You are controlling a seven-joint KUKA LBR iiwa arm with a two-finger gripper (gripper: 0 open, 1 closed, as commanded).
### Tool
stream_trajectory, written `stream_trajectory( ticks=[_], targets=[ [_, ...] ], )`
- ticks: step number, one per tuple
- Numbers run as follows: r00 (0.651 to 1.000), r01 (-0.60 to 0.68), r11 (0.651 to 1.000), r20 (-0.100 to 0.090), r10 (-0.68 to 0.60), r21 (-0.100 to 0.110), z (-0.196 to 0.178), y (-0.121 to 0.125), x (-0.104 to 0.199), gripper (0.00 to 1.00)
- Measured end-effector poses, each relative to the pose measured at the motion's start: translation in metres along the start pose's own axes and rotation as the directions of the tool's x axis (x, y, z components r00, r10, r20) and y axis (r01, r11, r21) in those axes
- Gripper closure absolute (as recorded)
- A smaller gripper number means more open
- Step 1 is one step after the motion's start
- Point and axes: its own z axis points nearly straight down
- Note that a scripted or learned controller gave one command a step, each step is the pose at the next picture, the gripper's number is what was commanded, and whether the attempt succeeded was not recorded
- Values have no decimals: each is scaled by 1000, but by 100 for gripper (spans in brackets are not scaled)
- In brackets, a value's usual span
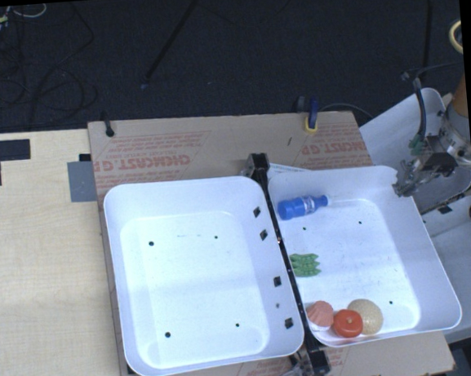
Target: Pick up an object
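At right edge of frame, gripper (418, 171) hovers over right bin (405, 250) rim; grip state unclear. Lower right: blue bottle (301, 207), green piece (305, 264), 3 round items including a red one (347, 322).

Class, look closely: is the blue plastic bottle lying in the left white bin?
No, the blue plastic bottle lies on its side in the right white bin, near its far edge.

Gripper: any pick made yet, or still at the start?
Done: nothing visible. The blue bottle, green item and the red piece with its two round neighbours all lie in the right bin. In hand: nothing seen at the gripper, which sits at that bin's right rim. Left: approach, grasp, lift.
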Motion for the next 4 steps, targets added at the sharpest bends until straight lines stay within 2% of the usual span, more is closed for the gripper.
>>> stream_trajectory(
  ticks=[1, 2, 3, 4],
  targets=[
    [1000, -6, 1000, 3, 6, -11, -94, -6, 2, 100],
    [1000, -9, 1000, -4, 9, 8, -1, -37, 3, 100],
    [1000, -8, 1000, -1, 8, -1, -6, -35, 3, 0],
    [1000, -7, 1000, -1, 7, -1, -16, -35, 2, 100]
  ],
)
